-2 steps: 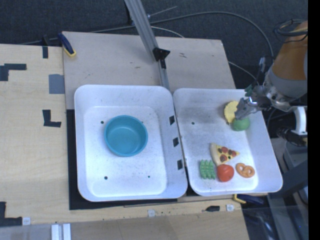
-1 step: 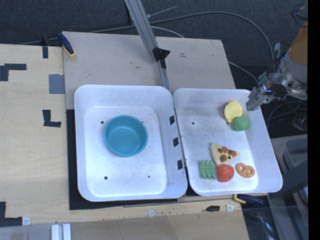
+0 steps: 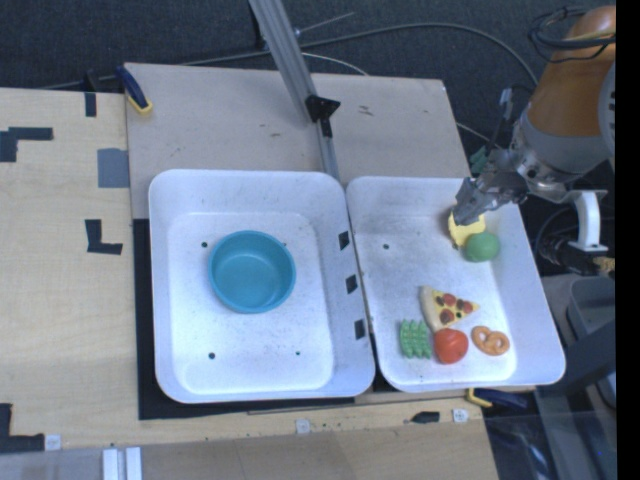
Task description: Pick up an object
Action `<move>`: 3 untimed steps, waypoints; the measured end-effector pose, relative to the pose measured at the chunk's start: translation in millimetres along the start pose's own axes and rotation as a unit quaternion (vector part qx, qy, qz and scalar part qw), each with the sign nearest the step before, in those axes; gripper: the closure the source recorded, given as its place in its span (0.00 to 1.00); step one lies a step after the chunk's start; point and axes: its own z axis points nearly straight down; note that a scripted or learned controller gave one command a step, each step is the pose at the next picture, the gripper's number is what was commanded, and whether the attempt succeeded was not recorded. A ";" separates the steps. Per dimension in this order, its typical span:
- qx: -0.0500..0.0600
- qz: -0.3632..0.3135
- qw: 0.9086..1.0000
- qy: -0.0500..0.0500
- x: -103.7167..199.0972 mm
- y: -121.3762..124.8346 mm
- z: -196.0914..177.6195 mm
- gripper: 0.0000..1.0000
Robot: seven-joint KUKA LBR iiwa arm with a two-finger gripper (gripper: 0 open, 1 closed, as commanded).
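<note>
On the left of the worktop [image 3: 60, 268] I see the left bin [image 3: 170, 208], a shallow white speckled tray, holding one blue bowl [image 3: 252, 270], round, smooth and plastic-looking, near its middle. A grey metal rod [image 3: 290, 63] slants across the far side between the bins.

The right bin [image 3: 400, 218] carries the small toys. Along its near edge sit a green ridged piece [image 3: 414, 338], a red tomato-like ball [image 3: 451, 346], a flat pizza slice [image 3: 446, 308] and a brown pretzel [image 3: 490, 341], all close together. Farther back lies a yellow piece [image 3: 461, 232] touching a green ball [image 3: 482, 247].

The gripper [image 3: 472, 211] is down over the yellow piece, which I judge to be the target. From this slant I cannot tell how the gripping part is set. I would come straight down, centred on the yellow piece, away from the ball, since a round smooth neighbour could roll and nudge it.
</note>
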 end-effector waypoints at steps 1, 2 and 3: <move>0.000 0.000 1.000 0.000 53.0 -5.0 -3.3 1.00; 0.001 0.000 1.000 0.000 110.6 -5.0 12.9 1.00; 0.000 0.000 1.000 0.000 161.6 -12.0 10.0 1.00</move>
